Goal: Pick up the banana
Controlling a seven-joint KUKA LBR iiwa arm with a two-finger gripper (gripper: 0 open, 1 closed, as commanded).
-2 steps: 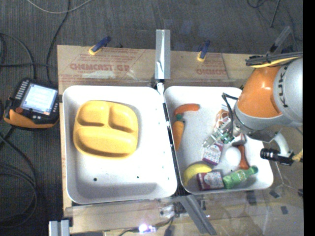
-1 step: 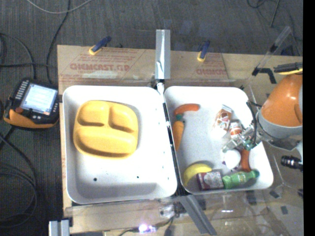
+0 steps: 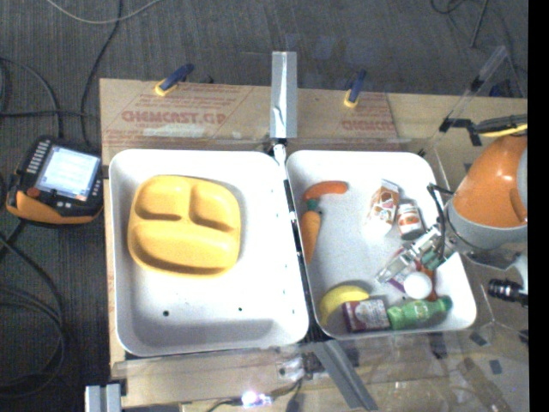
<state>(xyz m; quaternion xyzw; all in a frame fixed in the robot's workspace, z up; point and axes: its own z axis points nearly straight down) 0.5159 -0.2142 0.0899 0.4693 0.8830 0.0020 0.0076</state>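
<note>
Camera view: yellow curved banana (image 3: 342,298) lies in right white bin (image 3: 360,163); metal gripper (image 3: 418,256) hovers nearby, grip unclear.

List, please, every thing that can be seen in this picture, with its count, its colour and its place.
bins: two, white, side by side on the bench
plate: one, yellow, with compartments, in the left bin
banana: one, yellow, near front edge of the right bin
carrot: one, orange, along left wall of the right bin
sausage: one, orange-red, back left of the right bin
bottle: one, green, lying at front of the right bin
packet: one, dark red, between banana and bottle
small packages: two, red and white, back of the right bin
pendant: one, orange and black, left of bench
clamps: two, blue and yellow, on back board
arm: one, grey and orange, at right
tool: one, metallic, low in the right bin
</note>
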